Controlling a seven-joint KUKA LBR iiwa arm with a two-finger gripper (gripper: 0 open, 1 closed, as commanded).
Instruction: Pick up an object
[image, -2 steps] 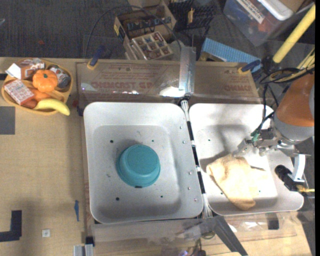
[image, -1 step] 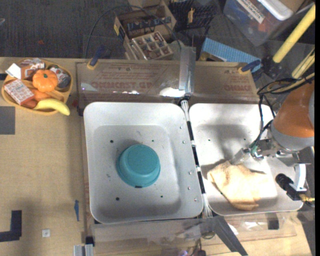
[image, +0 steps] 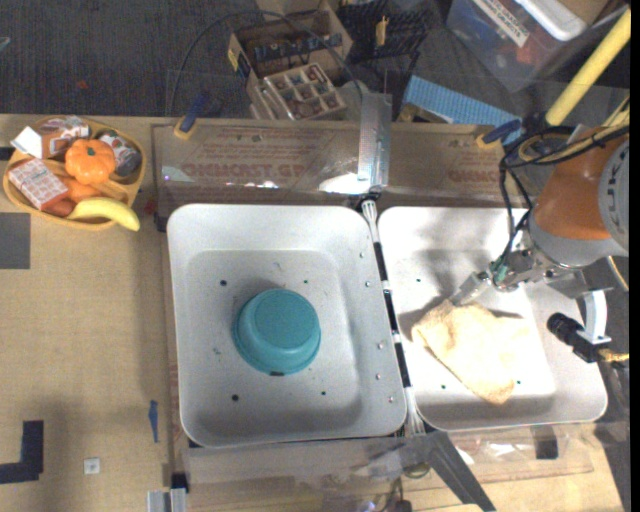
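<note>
End effector (image: 478, 287) low in right bin (image: 425, 235), tip at upper edge of crumpled tan cloth (image: 475, 348); grip state unreadable. Best: press down into fold, pinch, lift straight.

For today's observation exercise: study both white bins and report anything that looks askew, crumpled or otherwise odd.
The teal bowl in the left bin sits upside down, base facing up. In the right bin, the tan cloth lies rumpled and skewed diagonally rather than flat. The gripper hovers at the cloth's upper edge. Nothing looks spilled or broken.

Arm (image: 590, 200) cut off at right edge.
</note>
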